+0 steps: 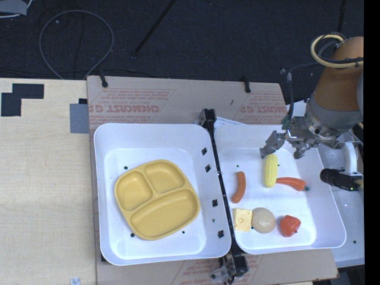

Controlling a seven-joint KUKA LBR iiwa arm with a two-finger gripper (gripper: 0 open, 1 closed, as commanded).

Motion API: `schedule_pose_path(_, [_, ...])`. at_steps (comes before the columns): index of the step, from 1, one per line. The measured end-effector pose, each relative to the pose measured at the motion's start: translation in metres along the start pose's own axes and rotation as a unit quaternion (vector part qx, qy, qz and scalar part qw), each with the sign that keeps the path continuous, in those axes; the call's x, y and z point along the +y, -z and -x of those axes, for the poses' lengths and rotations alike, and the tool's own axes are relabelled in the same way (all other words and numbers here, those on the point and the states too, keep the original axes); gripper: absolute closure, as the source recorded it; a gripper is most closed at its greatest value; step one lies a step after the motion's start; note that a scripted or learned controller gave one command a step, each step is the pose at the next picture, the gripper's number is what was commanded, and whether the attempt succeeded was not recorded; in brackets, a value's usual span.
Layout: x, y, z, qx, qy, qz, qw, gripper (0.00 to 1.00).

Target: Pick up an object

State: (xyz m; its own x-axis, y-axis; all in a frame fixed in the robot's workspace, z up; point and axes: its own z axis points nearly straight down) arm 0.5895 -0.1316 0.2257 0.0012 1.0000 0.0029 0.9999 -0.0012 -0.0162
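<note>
The hand [286, 145] hangs with fingers spread over the far end of the corn cob [270, 170] in the right bin [332, 233], holding nothing. The carrot [290, 183] lies just beside the cob, the sausage [238, 186] near it. A grip taken so near the cob's tip might slip off its rounded end, or nudge it against the carrot.

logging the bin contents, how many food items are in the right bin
6, all in the right bin: corn near the top by the gripper, carrot to its right, sausage at left, then cheese, a round bun and a red piece along the front. None look hidden.
</note>
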Motion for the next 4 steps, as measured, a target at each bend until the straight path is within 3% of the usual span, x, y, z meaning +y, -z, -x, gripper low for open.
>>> schedule_pose_path(1, [0.002, 0.007, 0.000, -0.001, 0.001, 0.006, 1.0000, 0.00])
schedule_pose_path(2, [-0.007, -0.043, 0.003, -0.001, 0.001, 0.004, 1.0000, 0.00])
schedule_pose_path(4, [0.003, -0.137, 0.000, -0.002, 0.000, 0.009, 1.0000, 0.00])
